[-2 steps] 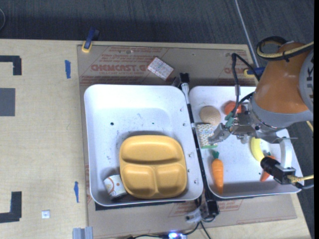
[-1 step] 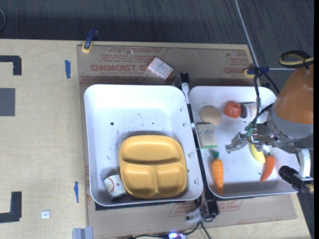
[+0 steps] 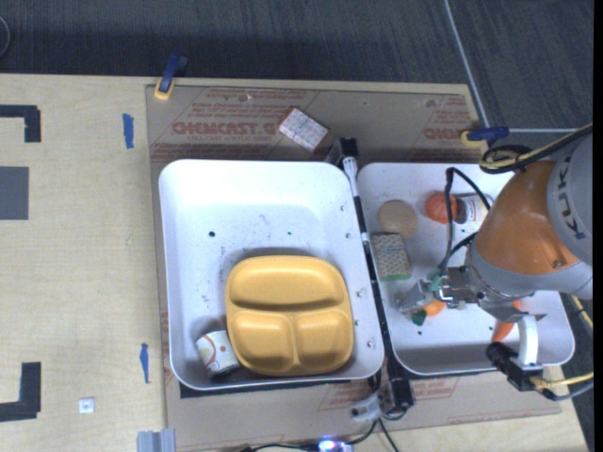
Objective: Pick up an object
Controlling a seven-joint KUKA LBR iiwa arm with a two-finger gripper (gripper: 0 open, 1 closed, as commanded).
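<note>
- White bins: two; left bin [image 3: 188,215], right bin [image 3: 556,342].
- Yellow tray [image 3: 287,311]: one, left bin, front.
- Cup [image 3: 215,349]: one, touching tray's left corner.
- Right bin: one sponge [image 3: 389,255], one tan disc [image 3: 398,217], one orange ball [image 3: 437,207].
- Gripper [image 3: 426,299] low in right bin, just below sponge; finger state: cannot tell.

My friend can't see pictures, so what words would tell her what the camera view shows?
A grey and orange robot arm reaches into the right white bin, its gripper low among small items beside a green sponge and a tan disc. The left white bin holds a yellow divided tray and a small cup.
</note>
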